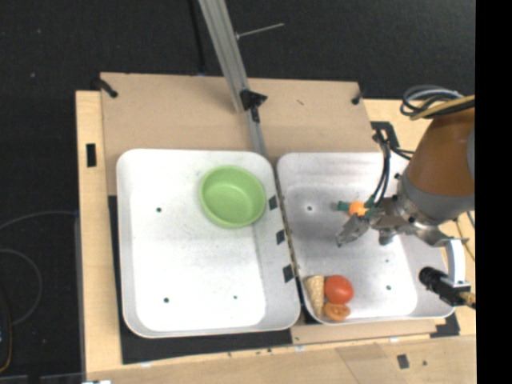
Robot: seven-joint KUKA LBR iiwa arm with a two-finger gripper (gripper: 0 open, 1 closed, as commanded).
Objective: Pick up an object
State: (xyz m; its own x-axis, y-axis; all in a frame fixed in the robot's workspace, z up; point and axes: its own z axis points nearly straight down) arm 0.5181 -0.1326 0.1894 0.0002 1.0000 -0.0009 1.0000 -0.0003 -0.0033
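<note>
The right bin holds a red tomato-like ball near its front left corner. A tan, corn-like piece lies to the ball's left and a small orange piece just in front of it. A green bowl sits upright in the left bin, near its back right. My gripper hangs over the middle of the right bin, behind the ball and apart from it. It is open, with only bare bin floor between its fingers. A small orange and green bit shows at the gripper's left side; I cannot tell what it is.
A slanted metal pole rises from behind the divide between the bins. Cables loop at the back right above the arm. A black and white fixture sits at the right bin's front right edge.
</note>
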